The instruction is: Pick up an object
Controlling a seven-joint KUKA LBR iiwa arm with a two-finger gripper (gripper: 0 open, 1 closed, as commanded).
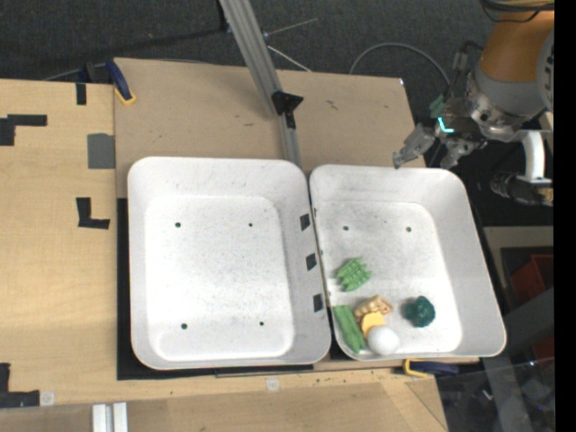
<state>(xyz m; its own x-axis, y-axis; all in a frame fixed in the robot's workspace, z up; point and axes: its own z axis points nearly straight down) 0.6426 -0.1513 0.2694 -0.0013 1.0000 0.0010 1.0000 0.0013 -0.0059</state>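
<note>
The main risk was a bad pick in a crowded corner. The candidate things sat bunched in the near part of the right bin (468, 207): a green ridged piece (353, 274), a green stick (348, 328) hard against the bin's left wall, a tan lump (372, 310), a white ball (383, 340) touching that lump, and a dark teal ball (418, 311) a little apart. Jaws coming down there could nudge a ball away, straddle two things at once, or strike the wall beside the stick. The gripper (430, 140) hovered above the bin's far rim, well apart from every object; whether its jaws stood spread or pressed together could not be told, and nothing showed between them
</note>
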